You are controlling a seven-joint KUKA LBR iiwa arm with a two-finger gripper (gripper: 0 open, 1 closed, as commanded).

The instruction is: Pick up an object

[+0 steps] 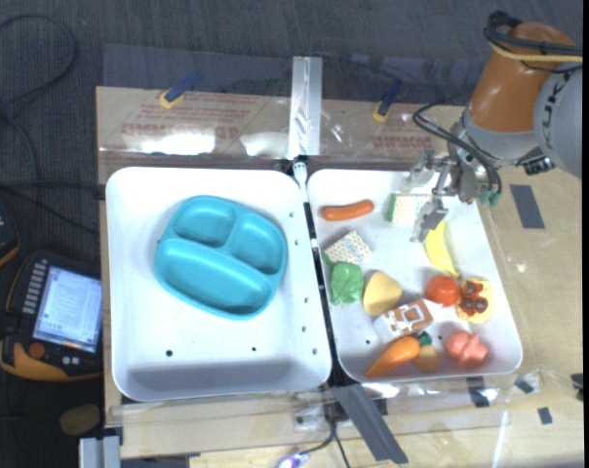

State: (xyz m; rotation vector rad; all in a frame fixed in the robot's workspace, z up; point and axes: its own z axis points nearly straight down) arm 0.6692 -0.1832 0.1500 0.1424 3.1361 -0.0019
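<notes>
Gripper (433, 211) hangs over the far part of the right bin (504, 305), just above the banana (441, 247), and from where I stand I cannot tell what state it is in; nothing visibly sits in it. Beside the banana's far end, on the side toward the left bin (119, 291), lies a pale green-and-white block (404, 209), and farther that way a sausage (346, 209). Nearer me from the banana sit a tomato (442, 290) and a small cluster of red fruit (473, 300), with a yellow lemon-like piece (381, 292), a green pepper (346, 283), a carrot (396, 353) and a pink piece (467, 347) spread through the same bin. A blue divided plate (221, 253) rests alone in the left bin.

As I judge it, the pick is not yet done: every toy lies on the bin floor. Closing on one piece and lifting it clear is all left to do.
</notes>
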